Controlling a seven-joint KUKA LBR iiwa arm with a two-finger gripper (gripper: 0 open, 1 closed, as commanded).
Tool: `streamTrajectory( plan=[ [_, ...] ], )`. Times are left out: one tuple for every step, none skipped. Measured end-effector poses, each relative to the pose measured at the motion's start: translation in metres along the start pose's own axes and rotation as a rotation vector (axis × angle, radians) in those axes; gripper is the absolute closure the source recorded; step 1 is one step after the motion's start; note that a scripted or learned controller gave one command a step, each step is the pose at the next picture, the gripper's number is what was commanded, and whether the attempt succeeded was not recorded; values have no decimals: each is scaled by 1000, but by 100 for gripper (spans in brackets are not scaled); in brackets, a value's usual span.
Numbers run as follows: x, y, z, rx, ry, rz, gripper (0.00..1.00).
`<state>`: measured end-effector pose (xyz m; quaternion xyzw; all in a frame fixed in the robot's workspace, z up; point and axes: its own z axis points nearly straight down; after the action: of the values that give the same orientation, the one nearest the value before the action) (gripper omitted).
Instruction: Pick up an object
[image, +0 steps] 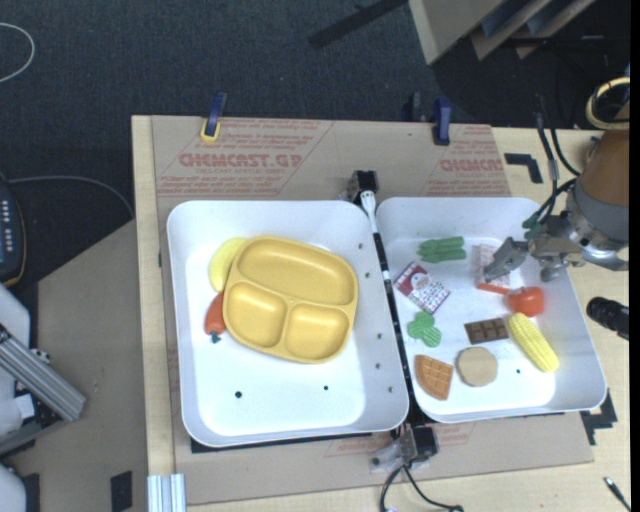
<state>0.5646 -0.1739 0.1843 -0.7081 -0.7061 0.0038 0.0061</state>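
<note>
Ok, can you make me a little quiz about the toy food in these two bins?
1. True or false: the yellow divided plate lies in the left bin.
2. Which toy lies closest to the gripper? A) waffle B) orange carrot C) corn cob
3. Fill in: the chocolate bar lies just above the round ____.

Key: 1 true; 2 B; 3 cookie.
</note>
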Motion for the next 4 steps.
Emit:
streamTrajectory(
  plan=[
    [0,3,-7,-14,-3,-3,0],
    [-3,5,36,-8,-1,-3,0],
    [0,-1,94,-13,0,-5,0],
    [1,-1,100,-11,-1,-3,0]
  ],
)
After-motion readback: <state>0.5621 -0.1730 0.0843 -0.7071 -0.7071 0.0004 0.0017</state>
